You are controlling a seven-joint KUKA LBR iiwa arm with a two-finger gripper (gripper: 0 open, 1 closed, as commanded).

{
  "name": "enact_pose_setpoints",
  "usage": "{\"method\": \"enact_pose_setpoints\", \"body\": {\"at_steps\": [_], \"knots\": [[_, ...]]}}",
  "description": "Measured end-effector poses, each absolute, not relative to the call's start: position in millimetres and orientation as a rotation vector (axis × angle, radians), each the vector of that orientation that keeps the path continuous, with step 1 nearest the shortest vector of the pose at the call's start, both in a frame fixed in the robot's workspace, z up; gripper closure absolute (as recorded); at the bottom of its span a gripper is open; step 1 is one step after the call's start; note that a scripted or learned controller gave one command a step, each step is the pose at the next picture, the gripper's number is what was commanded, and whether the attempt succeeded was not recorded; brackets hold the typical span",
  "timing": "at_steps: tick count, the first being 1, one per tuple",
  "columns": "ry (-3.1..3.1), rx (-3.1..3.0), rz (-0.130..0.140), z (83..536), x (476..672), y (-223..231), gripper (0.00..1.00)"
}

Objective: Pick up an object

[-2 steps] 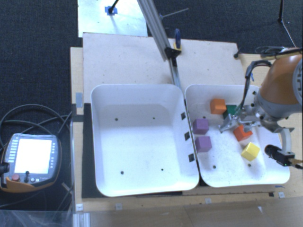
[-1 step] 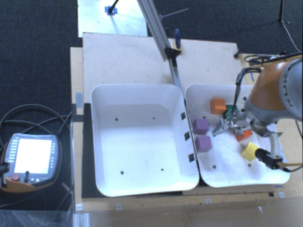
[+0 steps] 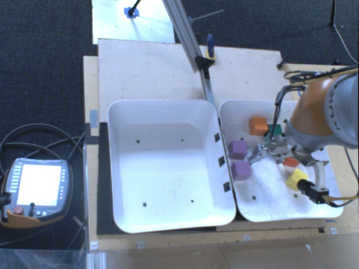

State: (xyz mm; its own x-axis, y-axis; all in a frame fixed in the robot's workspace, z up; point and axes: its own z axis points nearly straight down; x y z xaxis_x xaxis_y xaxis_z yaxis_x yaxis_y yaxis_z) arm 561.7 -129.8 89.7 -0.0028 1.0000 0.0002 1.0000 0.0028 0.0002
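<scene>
- Yellow foam block [image 3: 296, 178]: nearest the viewer of the loose pieces, in the right-hand shallow white plastic bin [image 3: 263, 206]. It sits behind and to one side of the jaws, partly under the grey arm with its orange wrist band [image 3: 314, 114].
- Small orange-red piece [image 3: 290, 162]: just behind the jaws, tucked against the wrist; its shape is too hidden to name.
- Lower purple foam cube [image 3: 241, 170]: just ahead of the jaws and slightly to their near side.
- Two-finger metal gripper [image 3: 259, 152]: low over the right bin floor, pointing toward the purple pair. The jaws look slightly parted and nothing can be seen between them; the tips are small and partly blurred, so how far apart they stand is uncertain.
- Upper purple foam cube [image 3: 238, 148]: just ahead of the jaws, close to the tips; whether they touch it cannot be told. This appears the likeliest pick.
- Handling note, as a judgement: straddle one cube only, square to its flat faces, and close before lifting. The two purple cubes lie near each other, so a skewed approach could nudge the neighbour or push the target toward the bin wall.
- Dark green piece [image 3: 275, 130]: beyond the jaws, beside the arm.
- Orange foam cube [image 3: 258, 125]: farthest piece, beyond the jaws.
- Left-hand shallow white plastic bin [image 3: 120, 167]: well ahead of the jaws.
</scene>
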Motion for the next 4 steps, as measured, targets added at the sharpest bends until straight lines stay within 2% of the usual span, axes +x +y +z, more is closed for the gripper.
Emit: {"method": "enact_pose_setpoints", "body": {"at_steps": [1, 3, 4], "knots": [[2.224, 2.215, 0.004, 101.8, 562.7, -130.4, 1.00], [2.221, 2.214, 0.005, 196.8, 550.5, -134.1, 1.00], [2.224, 2.209, 0.008, 251.7, 551.7, -123.9, 1.00]]}}
